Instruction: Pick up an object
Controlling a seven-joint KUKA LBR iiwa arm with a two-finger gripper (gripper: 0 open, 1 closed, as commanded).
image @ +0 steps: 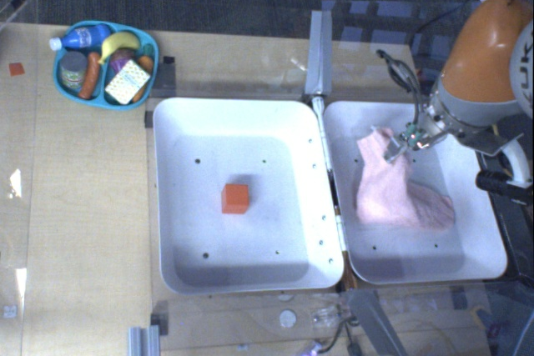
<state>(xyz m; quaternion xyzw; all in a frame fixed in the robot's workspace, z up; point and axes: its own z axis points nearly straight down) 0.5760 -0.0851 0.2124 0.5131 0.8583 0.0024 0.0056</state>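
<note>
Cloth [390, 194], pale pink, lies crumpled in the right bin [467, 263], toward that bin's left and middle. We see its upper end drawn up into a peak, with the gripper [404, 143] right at that peak. The fingers look pinched on the fabric's top edge, and the cloth hangs from them in a narrow fold before spreading wide on the bin floor. We note the lower part of the cloth resting on the floor, a darker pink fold at its right end.

The arm [488, 54] comes in from the right, its orange band above the wrist over the bin's upper right corner.

In the left bin [179, 263] we record a small orange-red block [236, 198], sitting near the middle, well apart from the gripper and separated from it by the wall between the bins.

On the bench to the upper left stands a blue tray [60, 79] holding toy food: a blue bottle [86, 37], a banana [119, 43], and a speckled white card or packet [128, 82]. We can read no writing or brand on any of these; the items are too small to make out labels.
</note>
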